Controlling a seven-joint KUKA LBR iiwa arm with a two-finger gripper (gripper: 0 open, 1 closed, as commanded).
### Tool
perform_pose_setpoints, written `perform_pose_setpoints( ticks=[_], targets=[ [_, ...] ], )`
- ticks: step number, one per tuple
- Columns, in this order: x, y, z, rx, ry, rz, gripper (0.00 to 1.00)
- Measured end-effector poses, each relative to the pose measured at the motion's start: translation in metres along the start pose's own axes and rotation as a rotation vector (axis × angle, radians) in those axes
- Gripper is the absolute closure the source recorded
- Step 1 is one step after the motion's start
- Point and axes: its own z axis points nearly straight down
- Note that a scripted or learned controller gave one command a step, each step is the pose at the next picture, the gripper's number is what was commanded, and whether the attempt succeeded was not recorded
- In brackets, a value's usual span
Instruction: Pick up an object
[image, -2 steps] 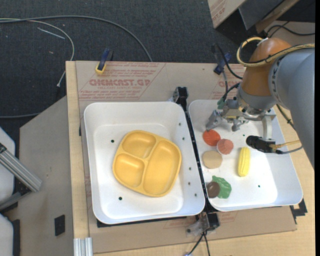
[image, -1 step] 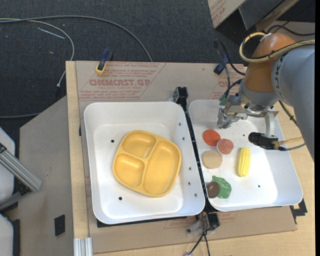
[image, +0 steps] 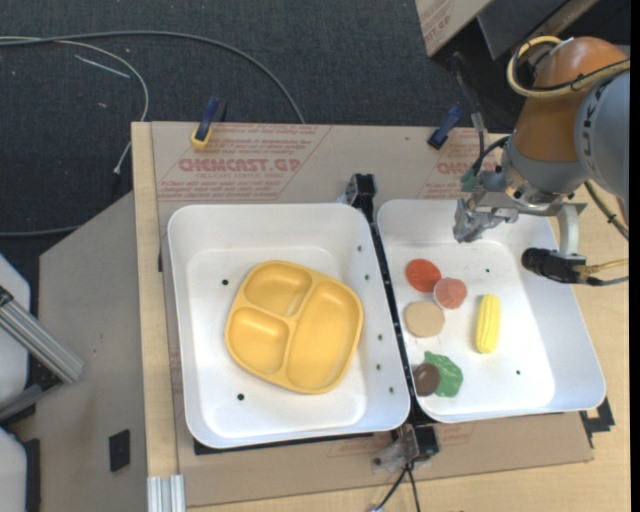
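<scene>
Hovering over the right bin's (image: 560, 390) far edge, the tool (image: 470, 228), grip state unreadable, must descend toward the red disc (image: 423, 273).

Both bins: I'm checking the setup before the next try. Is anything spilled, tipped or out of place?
Nothing stands out. The yellow divided plate lies flat in the left bin; the corn cob and other small food items sit inside the right bin. The gripper is above that bin's far end.

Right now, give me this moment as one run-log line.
gripper: over right bin's far edge, nothing seen held | right bin: corn, red disc, green piece | left bin: yellow tray
</scene>
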Motion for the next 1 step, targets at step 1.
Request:
perform_pose_setpoints(
  ticks=[1],
  targets=[
    [-0.0029,0.0009,-0.0657,-0.003,-0.001,-0.002,1.0]
  ],
)
